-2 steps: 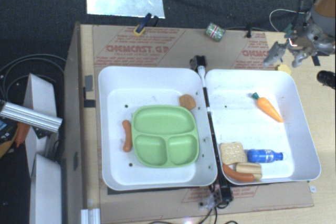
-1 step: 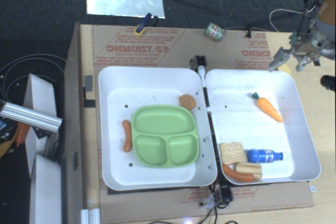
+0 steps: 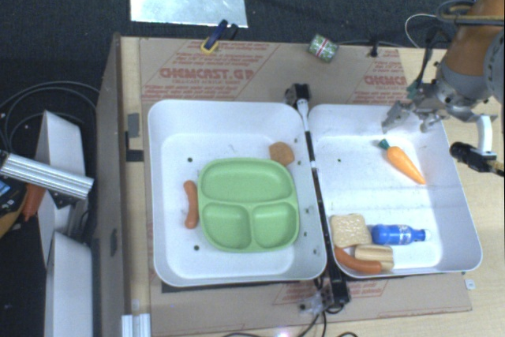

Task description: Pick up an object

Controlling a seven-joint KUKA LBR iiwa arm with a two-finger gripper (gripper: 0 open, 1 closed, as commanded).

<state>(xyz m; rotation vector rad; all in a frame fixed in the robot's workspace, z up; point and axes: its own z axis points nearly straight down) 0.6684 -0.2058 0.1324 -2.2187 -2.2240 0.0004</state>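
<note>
Camera view looks down at a slant on two shallow white bins side by side on a brown cardboard sheet (image 3: 237, 67). The arm (image 3: 473, 43) comes in from the right, its orange band above the wrist, and the gripper (image 3: 412, 116) hangs over the upper right part of the right bin (image 3: 454, 249). Whether it is apart or together cannot be told at this angle. Nothing is seen between its tips.

Just below and beside the gripper lies a toy carrot (image 3: 404, 162), green end toward the upper left, apart from the gripper. In the bin's lower left corner sit a cracker (image 3: 349, 230), a hot dog (image 3: 364, 258) and, just to their right, a blue bottle (image 3: 398, 234) lying on its side.

The left bin (image 3: 170, 170) holds a green divided plate (image 3: 248, 203), a small sausage (image 3: 190, 204) standing just left of the plate, and a brown cookie (image 3: 282, 153) near the plate's upper right corner.

Beyond the bins, a small green can (image 3: 323, 47) lies on the cardboard's far edge.
</note>
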